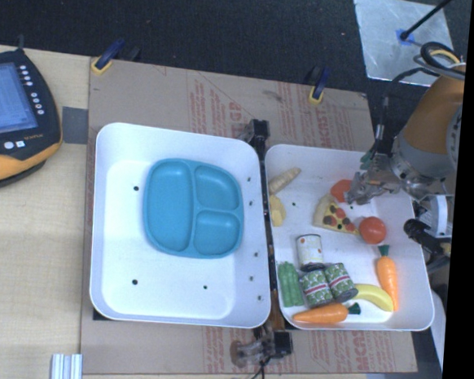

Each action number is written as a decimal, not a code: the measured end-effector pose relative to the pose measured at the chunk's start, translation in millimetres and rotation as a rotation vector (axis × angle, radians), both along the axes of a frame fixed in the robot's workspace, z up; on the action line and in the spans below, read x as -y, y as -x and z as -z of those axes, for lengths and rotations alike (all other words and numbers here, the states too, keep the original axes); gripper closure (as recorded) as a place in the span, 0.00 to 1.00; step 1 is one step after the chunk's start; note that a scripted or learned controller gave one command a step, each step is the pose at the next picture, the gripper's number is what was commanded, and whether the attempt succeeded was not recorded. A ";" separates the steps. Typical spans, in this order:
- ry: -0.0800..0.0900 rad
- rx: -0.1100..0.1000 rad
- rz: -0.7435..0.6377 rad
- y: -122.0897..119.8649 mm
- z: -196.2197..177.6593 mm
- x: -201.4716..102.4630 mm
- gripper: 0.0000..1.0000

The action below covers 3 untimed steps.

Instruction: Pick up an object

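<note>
My gripper point(362, 189) hangs low over the back right part of the right bin point(410, 321), right beside a small red toy point(340, 189) and just behind a pizza slice point(333, 216). A red tomato point(372, 229) lies a little in front of it. Further forward in this bin lie an orange carrot point(387, 278), a banana point(374, 297), a small can point(309, 249), patterned packets point(328, 283), a green vegetable point(288, 284) and a second carrot point(319, 315). Nothing is visibly lifted from the bin.
A blue divided plate point(193, 207) lies in the left bin point(107, 281). A beige piece point(284, 178) and a yellow piece point(277, 211) lie along the right bin's left wall. A teach pendant point(10, 118) rests at the far left of the bench.
</note>
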<state>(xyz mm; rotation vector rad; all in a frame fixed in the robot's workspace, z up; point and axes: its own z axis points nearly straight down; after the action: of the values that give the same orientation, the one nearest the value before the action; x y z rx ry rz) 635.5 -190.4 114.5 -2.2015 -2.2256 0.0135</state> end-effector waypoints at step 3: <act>0.002 0.007 -0.004 -2.4 -12.1 0.4 0.00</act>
<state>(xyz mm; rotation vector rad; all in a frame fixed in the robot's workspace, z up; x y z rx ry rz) 637.9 -190.8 126.6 -2.2018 -2.2347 0.0079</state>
